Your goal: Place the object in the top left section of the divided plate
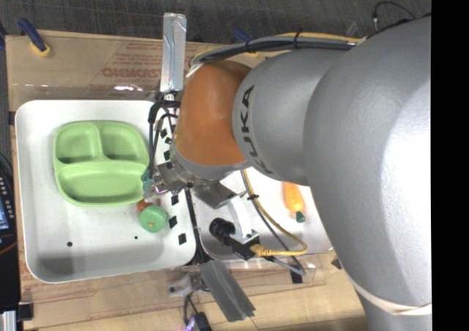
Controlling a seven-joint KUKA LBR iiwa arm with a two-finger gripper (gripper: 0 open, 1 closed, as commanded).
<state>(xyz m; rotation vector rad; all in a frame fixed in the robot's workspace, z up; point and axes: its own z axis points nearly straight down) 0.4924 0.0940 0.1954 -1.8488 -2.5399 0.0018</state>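
You see the arm (pixel 322 132) covering most of the right bin (pixel 316 238) and reaching over the divider, so the gripper (pixel 157 184) sits at the left bin's (pixel 44 249) right side, mostly hidden under the wrist; whether it is spread or pinching cannot be told. The green plate (pixel 99 161) lies just left of the gripper, touching or nearly so. A green and orange object (pixel 151 218) sits just below the gripper on the bin floor, off the plate; an orange piece (pixel 293 200) lies well to its right.
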